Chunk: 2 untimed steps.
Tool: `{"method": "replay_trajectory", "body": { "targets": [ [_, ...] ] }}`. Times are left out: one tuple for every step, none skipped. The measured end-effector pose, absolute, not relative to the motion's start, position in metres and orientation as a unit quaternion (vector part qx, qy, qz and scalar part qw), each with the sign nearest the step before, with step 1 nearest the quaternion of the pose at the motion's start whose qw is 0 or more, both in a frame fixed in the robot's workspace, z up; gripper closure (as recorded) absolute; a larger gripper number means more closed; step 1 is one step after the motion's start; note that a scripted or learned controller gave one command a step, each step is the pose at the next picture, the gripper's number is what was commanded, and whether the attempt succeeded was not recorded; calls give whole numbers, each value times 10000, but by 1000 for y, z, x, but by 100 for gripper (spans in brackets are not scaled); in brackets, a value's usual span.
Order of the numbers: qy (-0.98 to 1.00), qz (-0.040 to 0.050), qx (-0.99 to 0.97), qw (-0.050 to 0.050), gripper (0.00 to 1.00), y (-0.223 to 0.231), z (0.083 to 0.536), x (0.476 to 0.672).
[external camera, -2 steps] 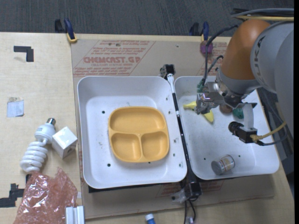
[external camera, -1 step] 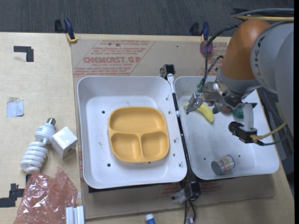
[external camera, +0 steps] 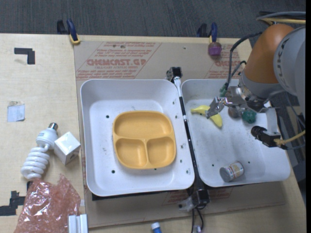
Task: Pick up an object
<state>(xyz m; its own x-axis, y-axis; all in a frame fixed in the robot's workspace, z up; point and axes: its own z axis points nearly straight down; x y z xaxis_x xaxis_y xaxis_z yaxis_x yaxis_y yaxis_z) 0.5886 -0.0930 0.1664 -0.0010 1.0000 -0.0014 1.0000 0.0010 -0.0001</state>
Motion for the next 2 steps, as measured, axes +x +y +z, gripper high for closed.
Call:
{"method": "replay_trajectory", "body": {
  "targets": [
    [7074, -4, 7068, 2, 0, -133, 97, 592],
    [7083, -7, 7059, 8, 100, -133, 107, 592]
  ]
}}
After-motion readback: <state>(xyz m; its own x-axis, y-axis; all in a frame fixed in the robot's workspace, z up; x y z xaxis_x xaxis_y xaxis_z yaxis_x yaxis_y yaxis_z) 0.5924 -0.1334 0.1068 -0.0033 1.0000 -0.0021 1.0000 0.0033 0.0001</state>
